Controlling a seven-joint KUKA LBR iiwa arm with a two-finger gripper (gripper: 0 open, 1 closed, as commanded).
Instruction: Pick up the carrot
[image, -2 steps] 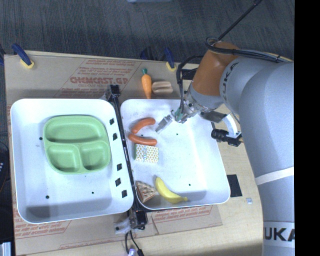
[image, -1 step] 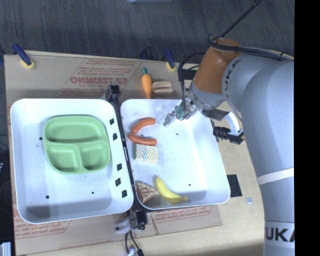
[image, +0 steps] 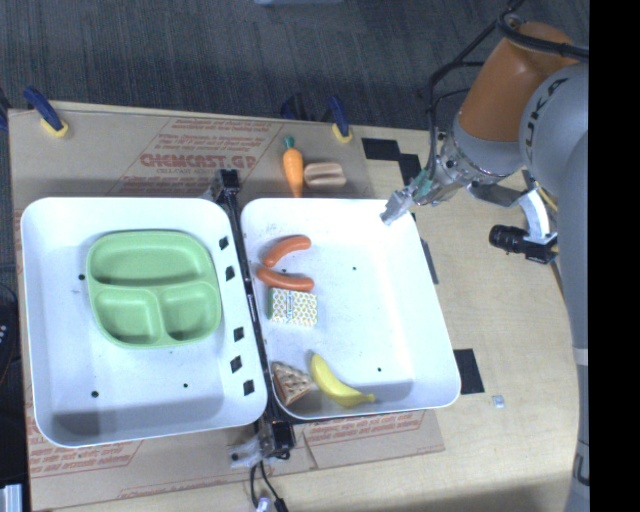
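The carrot (image: 292, 170) is seen on the tabletop (image: 500, 330) just beyond the right bin's (image: 425, 300) far rim, beside a hot dog bun (image: 324, 176). The claw (image: 398, 207) is poised over that bin's far right corner, well apart from the carrot; its state cannot be told.

carrot (image: 292, 170) | orange, green top | lying outside bins, behind them

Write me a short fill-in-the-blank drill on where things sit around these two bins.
1. The carrot lies on the bench, ____ both bins.
2. The green tray sits in the ____ bin.
3. The banana lies in the ____ bin.
4. The gripper hovers near the right bin's far ____ corner.

Missing words: outside; left; right; right
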